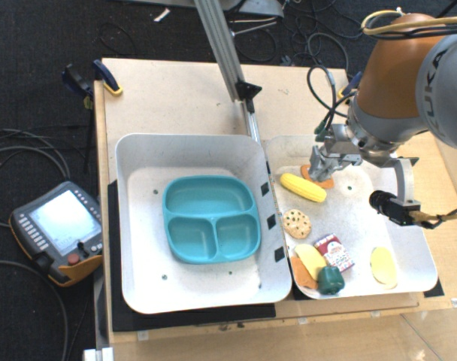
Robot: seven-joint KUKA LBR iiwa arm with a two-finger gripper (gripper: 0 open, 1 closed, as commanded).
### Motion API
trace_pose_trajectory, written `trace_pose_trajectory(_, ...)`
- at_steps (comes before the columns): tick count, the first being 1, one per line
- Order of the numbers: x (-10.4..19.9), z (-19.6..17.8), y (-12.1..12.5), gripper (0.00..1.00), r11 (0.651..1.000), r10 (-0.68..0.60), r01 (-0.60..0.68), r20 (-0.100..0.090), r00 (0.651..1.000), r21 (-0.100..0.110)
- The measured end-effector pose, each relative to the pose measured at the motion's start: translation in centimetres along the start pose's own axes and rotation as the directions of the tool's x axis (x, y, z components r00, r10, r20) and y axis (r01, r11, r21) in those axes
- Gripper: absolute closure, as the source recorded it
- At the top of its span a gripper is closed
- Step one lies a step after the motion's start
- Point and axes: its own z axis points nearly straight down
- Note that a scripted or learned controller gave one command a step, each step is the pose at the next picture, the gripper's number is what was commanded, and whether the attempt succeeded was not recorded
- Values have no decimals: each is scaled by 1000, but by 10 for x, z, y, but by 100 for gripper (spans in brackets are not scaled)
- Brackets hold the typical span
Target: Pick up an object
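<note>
Hiding most of a small orange piece (324,177) at the right bin's (420,265) far edge, my gripper (319,168) sits on it; can't tell its state. Just beside lies a yellow corn cob (303,187), with cookie (296,222), red carton (336,252), green item (331,280) and pale lemon (383,266) nearer. Left bin (138,224) holds a teal divided tray (211,218).

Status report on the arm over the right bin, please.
Gripper low over orange item in right bin, no grasp confirmed. Yellow corn cob right beside it. Cookie farther off.
</note>
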Motion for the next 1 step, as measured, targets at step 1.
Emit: trace_pose_trajectory(1,59,11,9,100,1000,0,0,0,1000,2)
